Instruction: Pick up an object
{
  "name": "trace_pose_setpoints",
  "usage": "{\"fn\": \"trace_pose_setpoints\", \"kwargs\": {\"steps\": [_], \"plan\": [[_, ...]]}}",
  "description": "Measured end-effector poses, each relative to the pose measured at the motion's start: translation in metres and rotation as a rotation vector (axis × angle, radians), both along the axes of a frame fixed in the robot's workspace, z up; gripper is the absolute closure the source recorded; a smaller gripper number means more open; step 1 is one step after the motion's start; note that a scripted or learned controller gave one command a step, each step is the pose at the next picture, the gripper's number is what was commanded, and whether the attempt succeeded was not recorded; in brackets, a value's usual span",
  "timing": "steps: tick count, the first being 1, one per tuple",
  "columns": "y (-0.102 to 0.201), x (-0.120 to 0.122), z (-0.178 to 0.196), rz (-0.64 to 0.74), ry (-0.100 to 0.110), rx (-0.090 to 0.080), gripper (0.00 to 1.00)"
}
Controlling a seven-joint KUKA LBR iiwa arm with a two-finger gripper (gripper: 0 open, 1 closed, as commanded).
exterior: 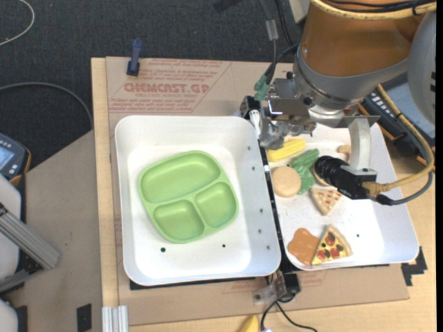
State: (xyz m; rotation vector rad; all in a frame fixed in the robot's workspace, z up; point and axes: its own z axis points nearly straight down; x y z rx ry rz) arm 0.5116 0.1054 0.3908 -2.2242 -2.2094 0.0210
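Crowding the right bin [405, 237], toys [315, 185] leave its near-right corner bare.

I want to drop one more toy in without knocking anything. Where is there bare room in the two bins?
Left white bin: bare floor rings the green divided plate, widest along its near edge and far-left corner. Right white bin: open floor at its right side, beyond the pizza slice toy. Crowded: its far-left corner, where the yellow corn toy, tan round bun and gripper cluster.
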Motion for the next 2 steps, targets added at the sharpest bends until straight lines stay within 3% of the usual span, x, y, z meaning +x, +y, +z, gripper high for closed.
{"fn": "trace_pose_setpoints", "kwargs": {"steps": [1,2], "plan": [[-0.044,-0.033,0.118,0.002,-0.026,0.007,1.0],[0.03,-0.033,0.105,0.011,-0.013,0.005,1.0]]}}
